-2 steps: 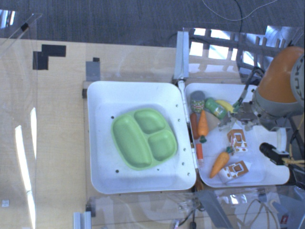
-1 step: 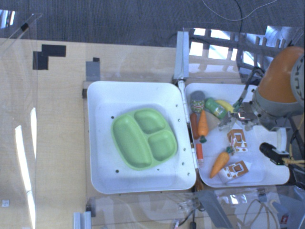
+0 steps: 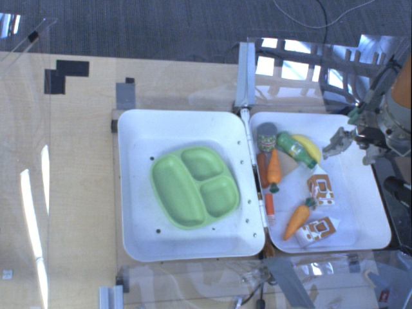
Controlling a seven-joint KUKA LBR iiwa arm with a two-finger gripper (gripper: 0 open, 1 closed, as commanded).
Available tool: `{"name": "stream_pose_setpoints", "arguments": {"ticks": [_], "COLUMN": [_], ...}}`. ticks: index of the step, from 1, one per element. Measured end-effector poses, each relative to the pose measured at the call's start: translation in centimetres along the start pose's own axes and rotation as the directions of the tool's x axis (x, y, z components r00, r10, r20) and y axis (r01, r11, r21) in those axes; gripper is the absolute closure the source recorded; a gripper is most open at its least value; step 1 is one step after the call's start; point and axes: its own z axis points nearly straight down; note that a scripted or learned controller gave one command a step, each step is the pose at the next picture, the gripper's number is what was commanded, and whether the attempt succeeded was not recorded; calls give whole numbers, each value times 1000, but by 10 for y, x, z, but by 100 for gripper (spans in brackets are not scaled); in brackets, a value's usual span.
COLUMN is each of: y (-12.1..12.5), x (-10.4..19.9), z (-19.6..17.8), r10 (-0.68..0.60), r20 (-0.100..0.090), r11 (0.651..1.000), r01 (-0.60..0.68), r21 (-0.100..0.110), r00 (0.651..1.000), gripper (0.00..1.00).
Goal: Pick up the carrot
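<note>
Toward the right bin's front lies the tapered orange plastic carrot point(image 3: 297, 220), its long axis slanted, well apart from the empty, spread hand point(image 3: 355, 145) hovering near the far-right rim.

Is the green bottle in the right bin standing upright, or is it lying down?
Lying down. The green bottle shows its whole side, stretched diagonally across the banana in the right bin.

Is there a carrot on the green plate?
No, both carrots lie in the right bin, while the green plate sits in the left bin.
</note>
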Motion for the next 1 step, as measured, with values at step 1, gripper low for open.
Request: {"name": "stream_pose_setpoints", "arguments": {"ticks": [1], "y": [-2], "x": [26], "z": [109], "r10": [-165], "r20": [-2], "r11": [986], "r01": [165], "r21": [5], "r00": [986], "gripper": [0]}}
